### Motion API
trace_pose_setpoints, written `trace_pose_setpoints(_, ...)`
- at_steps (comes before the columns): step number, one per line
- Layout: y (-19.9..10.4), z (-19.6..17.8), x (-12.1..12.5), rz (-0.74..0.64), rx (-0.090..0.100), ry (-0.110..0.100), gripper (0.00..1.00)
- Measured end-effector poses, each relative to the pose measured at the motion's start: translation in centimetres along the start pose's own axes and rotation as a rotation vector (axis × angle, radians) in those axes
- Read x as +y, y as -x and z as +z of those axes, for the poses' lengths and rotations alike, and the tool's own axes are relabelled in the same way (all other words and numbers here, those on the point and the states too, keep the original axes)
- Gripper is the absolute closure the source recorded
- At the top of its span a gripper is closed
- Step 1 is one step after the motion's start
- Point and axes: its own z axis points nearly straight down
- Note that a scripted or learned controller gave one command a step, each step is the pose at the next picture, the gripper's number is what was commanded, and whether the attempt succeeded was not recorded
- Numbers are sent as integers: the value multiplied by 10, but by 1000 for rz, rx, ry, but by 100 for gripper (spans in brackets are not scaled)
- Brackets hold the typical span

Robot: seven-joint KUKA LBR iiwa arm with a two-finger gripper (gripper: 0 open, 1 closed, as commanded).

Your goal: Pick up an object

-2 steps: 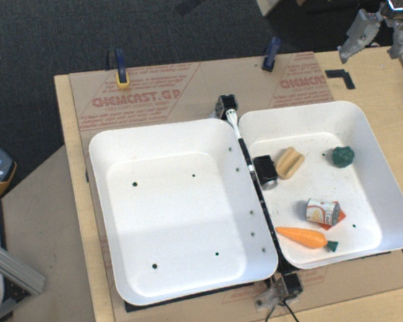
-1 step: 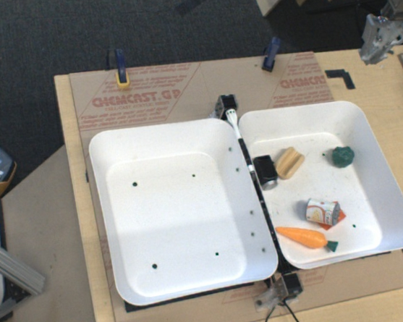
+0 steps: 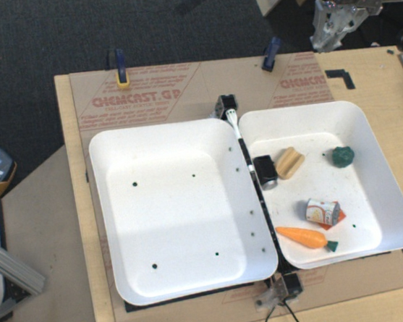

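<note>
A cardboard-topped table point(image 3: 178, 86) on dark carpet carries two white bins side by side. In the right bin point(image 3: 374, 143), a tan block point(image 3: 289, 162) lies at ten o'clock, a green lump point(image 3: 342, 156) at two, a small carton point(image 3: 321, 212) near six and a carrot point(image 3: 303, 237) below it. The tool point(image 3: 330, 20) hangs beyond the table's far edge at one o'clock, touching nothing; its opening cannot be told. Best chance: the isolated green lump, approached straight down.
</note>
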Motion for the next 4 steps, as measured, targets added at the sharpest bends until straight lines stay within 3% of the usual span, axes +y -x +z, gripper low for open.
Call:
trace_pose_setpoints(1,-53,-35,-72,3,1,-3,100)
trace_pose_setpoints(2,-112,-40,-84,3,0,-3,100)
trace_pose_setpoints(3,-164,-14,-92,4,-2,-11,100)
trace_pose_setpoints(4,-199,-9,-117,4,-2,-10,100)
